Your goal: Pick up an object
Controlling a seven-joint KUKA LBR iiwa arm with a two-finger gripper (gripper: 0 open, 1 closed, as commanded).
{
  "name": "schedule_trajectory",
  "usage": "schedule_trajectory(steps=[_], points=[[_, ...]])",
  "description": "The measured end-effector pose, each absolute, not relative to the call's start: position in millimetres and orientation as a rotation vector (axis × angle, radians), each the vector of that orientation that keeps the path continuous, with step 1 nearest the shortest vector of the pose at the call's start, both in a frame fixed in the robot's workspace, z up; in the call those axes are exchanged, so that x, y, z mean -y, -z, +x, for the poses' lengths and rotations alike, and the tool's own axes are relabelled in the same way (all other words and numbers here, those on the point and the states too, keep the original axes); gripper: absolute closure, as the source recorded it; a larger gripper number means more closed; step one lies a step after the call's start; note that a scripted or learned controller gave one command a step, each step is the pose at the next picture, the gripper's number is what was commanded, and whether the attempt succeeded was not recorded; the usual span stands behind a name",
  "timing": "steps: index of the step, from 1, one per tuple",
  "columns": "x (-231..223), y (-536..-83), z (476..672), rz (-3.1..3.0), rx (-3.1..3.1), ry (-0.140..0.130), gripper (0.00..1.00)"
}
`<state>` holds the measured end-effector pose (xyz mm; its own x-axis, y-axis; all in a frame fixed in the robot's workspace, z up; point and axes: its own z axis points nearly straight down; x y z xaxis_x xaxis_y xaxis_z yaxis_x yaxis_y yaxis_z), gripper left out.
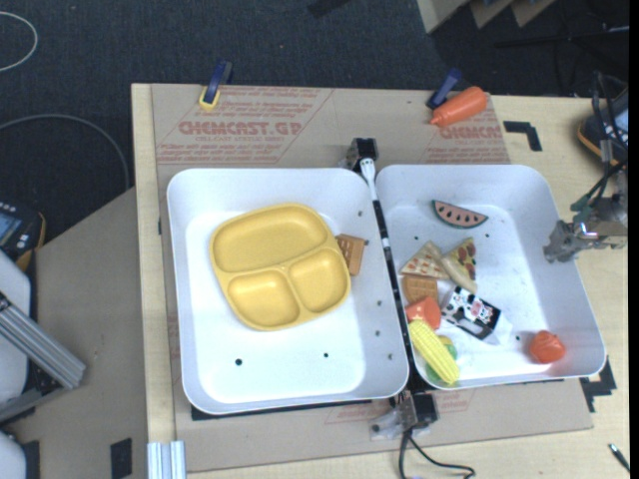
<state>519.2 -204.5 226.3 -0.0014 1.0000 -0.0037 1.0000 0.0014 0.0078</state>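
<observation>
Two white bins sit side by side on the bench. The left bin (190, 267) holds a yellow plate (280, 264) with three parts, and a small brown block (350, 253) touches the plate's right edge. The right bin (529, 228) holds the toys to pick from. A watermelon slice (459, 214) lies near the bin's back edge. A pizza slice (431, 263) and some fries (462, 260) lie close together near the left wall. A corn cob (434, 351) sits in the front left corner, touching a red piece (423, 312). A black and white toy (470, 312) lies just beside the corn. An orange ball (546, 346) rests alone near the front right corner.

The gripper (571, 239) hangs at the right edge of the right bin, with nothing between its fingers. I cannot tell if it is spread or pinched, because it is small and blurry.

No toy is picked yet. The gripper is well apart from most toys. If it goes straight down here, it could bump the bin wall or grab only air. The round orange ball is nearest, but it may roll away when touched. The toys by the left wall are bunched up, so the fingers might push them around or pinch two at once.
</observation>
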Motion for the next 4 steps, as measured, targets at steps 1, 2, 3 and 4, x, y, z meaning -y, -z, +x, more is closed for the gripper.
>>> schedule_trajectory(steps=[1,2,3,4], points=[[205,-225,519.8,2.217,-2.220,-0.001,1.00],[154,-217,516.8,2.219,-2.229,0.000,1.00],[106,-211,499.9,2.220,-2.230,0.000,1.00],[55,-208,490.0,2.219,-2.231,0.000,1.00]])
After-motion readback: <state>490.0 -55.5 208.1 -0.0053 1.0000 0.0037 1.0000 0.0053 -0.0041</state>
